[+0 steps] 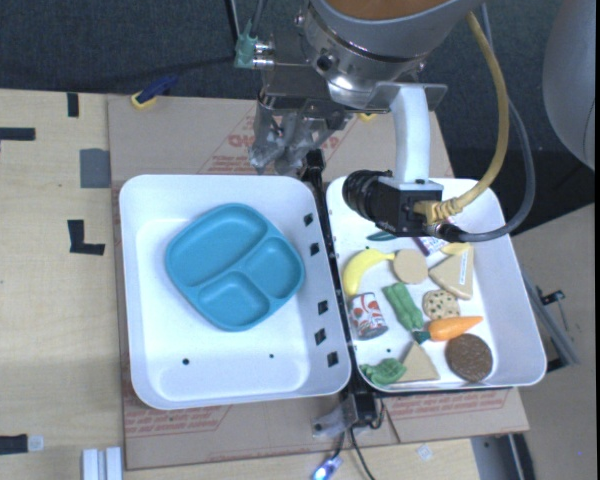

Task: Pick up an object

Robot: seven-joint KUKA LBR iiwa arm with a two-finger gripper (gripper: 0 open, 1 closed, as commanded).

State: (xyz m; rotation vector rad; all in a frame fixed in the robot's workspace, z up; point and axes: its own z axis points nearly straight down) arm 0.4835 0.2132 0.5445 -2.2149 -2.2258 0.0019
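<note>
The arm (400, 18) comes in from about one o'clock and hangs over the top of the bench; its gripper (290, 153) sits at twelve o'clock, just above the seam between the two bins, over the cardboard beyond their far rims; whether it is clenched or released I cannot tell, and nothing shows between its tips.

The left bin (145, 368) carries a blue divided tray (235, 265), lying near its centre and tilted a little toward four o'clock.

The right bin (510, 298) holds the small things to pick, crowded in its middle and lower half; a banana (363, 266) lies at nine o'clock against the inner wall, with a small can (368, 315) just below it; a green pickle-like piece (404, 305) sits near the centre beside a speckled cookie (440, 303); an orange carrot (454, 327) lies at four o'clock, touching a brown round disc (470, 356) at five o'clock; a leafy green piece (385, 372) rests at seven o'clock by the near rim; a black cylinder (380, 198) mounted on the arm overhangs the bin at eleven o'clock.
</note>
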